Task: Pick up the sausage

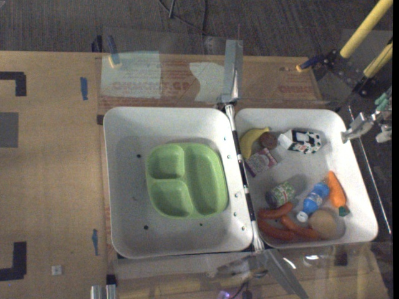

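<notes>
Hand (pixel 358 128) sits at the right bin's (pixel 361 167) upper right rim; grip state cannot be told. Sausage (pixel 283 222): reddish-orange links, glossy, curved, lying along the bin's front wall. Touching its right end, a tan potato (pixel 324 223). Just behind: can (pixel 282 194), blue bottle (pixel 313 199), carrot (pixel 336 192). Left bin holds a green divided tray (pixel 187 179).
</notes>
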Robot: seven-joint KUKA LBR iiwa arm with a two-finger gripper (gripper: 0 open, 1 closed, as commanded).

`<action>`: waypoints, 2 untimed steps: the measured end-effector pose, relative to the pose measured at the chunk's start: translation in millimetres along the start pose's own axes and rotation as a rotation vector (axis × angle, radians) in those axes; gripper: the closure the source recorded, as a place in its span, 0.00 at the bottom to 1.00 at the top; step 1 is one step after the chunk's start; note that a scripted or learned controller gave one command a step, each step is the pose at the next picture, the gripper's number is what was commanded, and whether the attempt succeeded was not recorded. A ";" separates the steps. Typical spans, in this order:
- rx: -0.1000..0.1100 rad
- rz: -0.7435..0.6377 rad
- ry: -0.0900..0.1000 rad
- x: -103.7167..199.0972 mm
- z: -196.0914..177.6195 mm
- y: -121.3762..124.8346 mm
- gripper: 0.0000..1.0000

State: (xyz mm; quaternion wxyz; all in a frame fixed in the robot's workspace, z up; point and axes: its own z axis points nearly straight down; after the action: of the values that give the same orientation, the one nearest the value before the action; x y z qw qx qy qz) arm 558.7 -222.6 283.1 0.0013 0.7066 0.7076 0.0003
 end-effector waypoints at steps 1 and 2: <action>-0.009 -0.368 -0.001 -0.8 162.0 -43.0 0.00; -0.004 -0.243 0.000 49.3 196.3 -76.6 0.00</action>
State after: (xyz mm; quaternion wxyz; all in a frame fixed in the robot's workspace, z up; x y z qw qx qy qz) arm 482.5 -173.7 86.5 0.0028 0.6157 0.7880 0.0015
